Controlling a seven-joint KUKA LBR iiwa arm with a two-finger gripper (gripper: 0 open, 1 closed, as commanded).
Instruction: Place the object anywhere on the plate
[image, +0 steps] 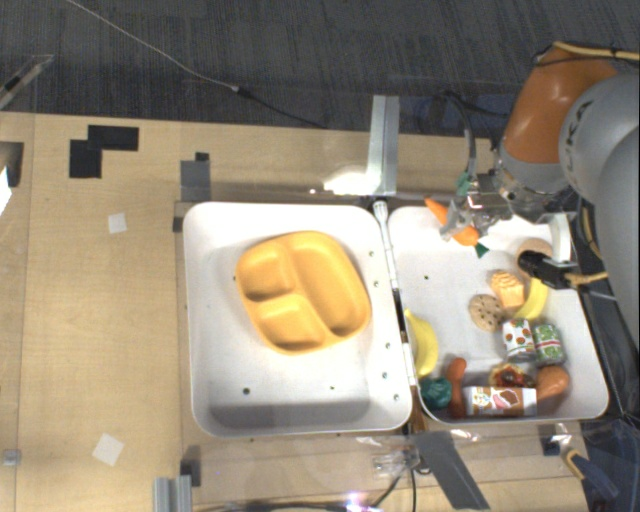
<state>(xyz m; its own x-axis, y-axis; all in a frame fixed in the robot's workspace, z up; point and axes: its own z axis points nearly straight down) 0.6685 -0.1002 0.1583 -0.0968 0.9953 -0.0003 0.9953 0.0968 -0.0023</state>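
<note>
Gripper (466, 222) positioned low over far left corner of right bin (592, 395), fingers pinching orange carrot-shaped toy (463, 236). Second orange carrot-shaped piece (435, 210) just beside, against bin's far wall. Yellow divided plate (300, 290) in left bin (215, 395), well apart from gripper. Cookie (486, 313), banana (424, 343) nearer in right bin.

Glossy yellow plastic plate (300, 290) in smooth white bin (215, 300).
</note>
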